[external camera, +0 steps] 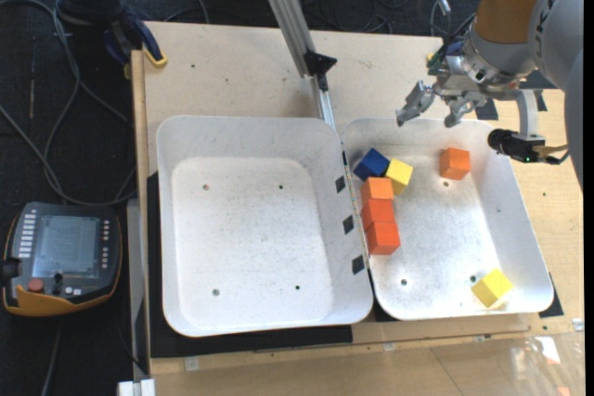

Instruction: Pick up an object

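My gripper (434,109) hangs above the far edge of the right bin (520,227), fingers spread apart and open, nothing between them. In the right bin, a blue cube (371,163) and a small yellow cube (400,173) sit near the left wall. Orange blocks (380,215) lie in a row just below them. A single orange cube (455,163) rests at the far right, a little below and to the right of the gripper. Another yellow cube (491,287) lies at the near right corner.
The left bin (186,199) stands beside the right one. A slanted metal pole (283,0) comes down to the divide between the bins. A teach pendant (60,255) lies left of the bench, with cables on the floor behind.
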